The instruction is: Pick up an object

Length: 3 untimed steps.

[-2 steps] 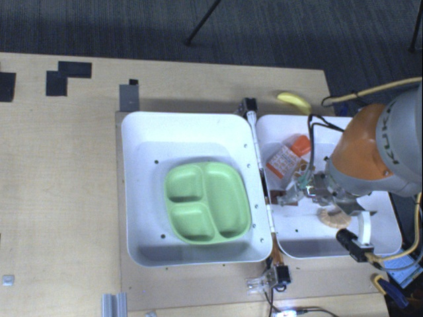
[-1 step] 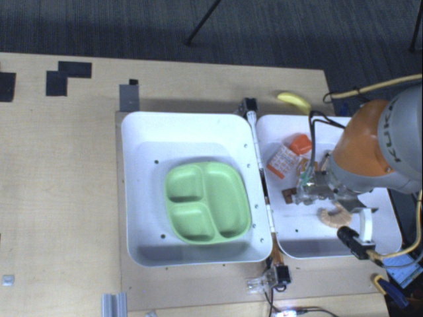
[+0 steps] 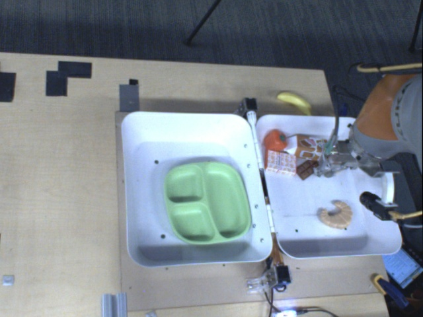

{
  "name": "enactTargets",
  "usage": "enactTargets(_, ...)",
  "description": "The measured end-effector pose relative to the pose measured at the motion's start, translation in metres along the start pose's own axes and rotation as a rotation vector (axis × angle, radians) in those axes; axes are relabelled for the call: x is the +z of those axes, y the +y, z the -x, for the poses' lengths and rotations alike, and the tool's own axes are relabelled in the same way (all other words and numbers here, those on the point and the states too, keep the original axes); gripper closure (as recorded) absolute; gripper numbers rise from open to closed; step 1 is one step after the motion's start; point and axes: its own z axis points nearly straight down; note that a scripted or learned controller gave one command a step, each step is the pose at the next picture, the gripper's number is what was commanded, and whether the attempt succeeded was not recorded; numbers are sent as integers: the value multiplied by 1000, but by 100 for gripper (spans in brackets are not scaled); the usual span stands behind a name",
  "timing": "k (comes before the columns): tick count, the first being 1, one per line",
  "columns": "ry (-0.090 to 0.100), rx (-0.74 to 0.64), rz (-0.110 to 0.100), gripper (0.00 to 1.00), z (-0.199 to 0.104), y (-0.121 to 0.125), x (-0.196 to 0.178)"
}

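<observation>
The right bin (image 3: 310,243) holds several small items. A red tomato-like piece (image 3: 275,139) lies at its far left, with a pink-and-white carton (image 3: 280,163) just below it. An orange-brown packet (image 3: 307,146) and a dark brown piece (image 3: 305,170) lie to the carton's right. A tan croissant-shaped piece (image 3: 336,214) rests alone toward the front. My gripper (image 3: 326,165) is down in the right bin, right beside the dark brown piece and the packet. I see nothing clearly held in it.
The left bin (image 3: 142,177) holds a green divided plate (image 3: 207,201). A yellow banana (image 3: 294,101) lies on the bench behind the right bin. The arm's grey body and orange band (image 3: 380,114) hang over the right bin's far right side.
</observation>
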Motion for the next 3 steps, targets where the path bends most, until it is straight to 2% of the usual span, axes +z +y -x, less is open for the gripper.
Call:
enactTargets(1,2,-1,-4,0,-1,-1,1)
enactTargets(2,5,-6,-52,0,-30,67,5)
enactTargets(3,7,-10,-56,100,-32,67,-5)
